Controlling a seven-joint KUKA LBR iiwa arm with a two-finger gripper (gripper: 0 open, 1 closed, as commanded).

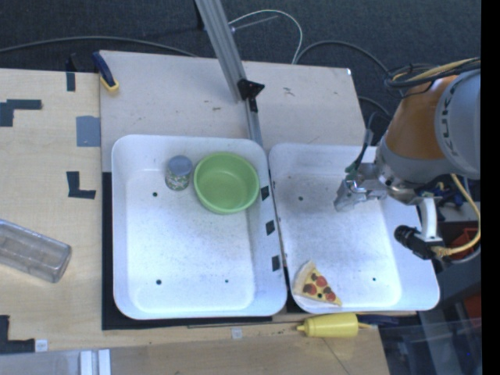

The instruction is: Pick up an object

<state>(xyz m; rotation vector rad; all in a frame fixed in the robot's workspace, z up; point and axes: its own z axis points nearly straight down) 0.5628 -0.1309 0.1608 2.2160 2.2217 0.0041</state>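
A single fixed camera sits high above the surface (pixel 47 209), looking down at a slight slant. It stands far enough back to take in both white bins: the left bin (pixel 125 233) and the right bin (pixel 414 287). The arm (pixel 426 131) enters from the frame's right side. Dark floor fills the top.
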